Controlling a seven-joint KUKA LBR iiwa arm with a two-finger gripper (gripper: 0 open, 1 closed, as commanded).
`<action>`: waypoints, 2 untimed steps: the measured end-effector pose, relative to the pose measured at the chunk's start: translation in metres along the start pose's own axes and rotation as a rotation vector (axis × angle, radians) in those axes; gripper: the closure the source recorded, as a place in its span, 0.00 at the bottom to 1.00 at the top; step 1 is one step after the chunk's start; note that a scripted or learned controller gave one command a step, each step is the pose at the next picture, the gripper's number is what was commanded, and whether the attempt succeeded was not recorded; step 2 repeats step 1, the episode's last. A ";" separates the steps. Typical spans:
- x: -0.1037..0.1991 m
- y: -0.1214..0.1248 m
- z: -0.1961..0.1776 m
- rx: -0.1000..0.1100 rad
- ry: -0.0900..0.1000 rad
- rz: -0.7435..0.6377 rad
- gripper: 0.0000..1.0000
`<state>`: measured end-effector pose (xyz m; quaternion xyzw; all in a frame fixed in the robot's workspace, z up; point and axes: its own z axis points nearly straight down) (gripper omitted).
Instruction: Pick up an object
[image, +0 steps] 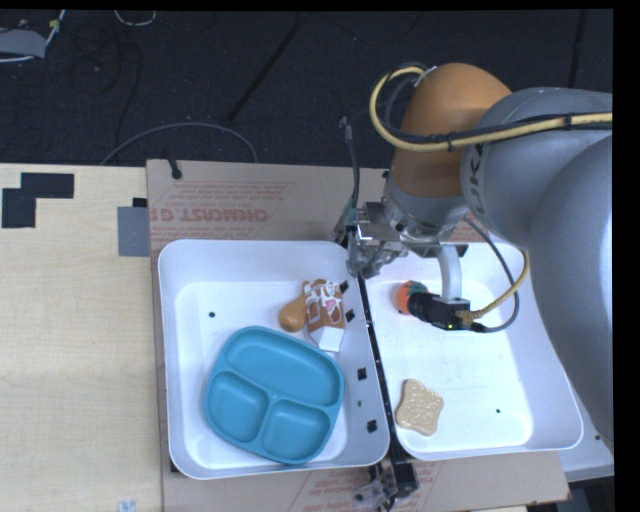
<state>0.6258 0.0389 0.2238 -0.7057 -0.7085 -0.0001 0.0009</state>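
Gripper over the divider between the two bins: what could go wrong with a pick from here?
1. The gripper hangs close to the rims where the left bin and right bin meet; descending may strike them.
2. The brown toy and patterned packet touch, so a grasp may catch both or neither.
3. The blue tray crowds them.

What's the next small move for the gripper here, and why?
Probably a short move left and down toward the brown-and-white patterned toy in the left white bin. The gripper hangs above the divider between the bins with nothing visible between its fingers, and that toy, beside the blue compartment plate, looks like the closest object.
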 end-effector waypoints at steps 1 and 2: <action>0.059 -0.005 -0.009 0.001 0.000 -0.002 1.00; 0.059 -0.005 -0.009 0.001 0.000 -0.002 1.00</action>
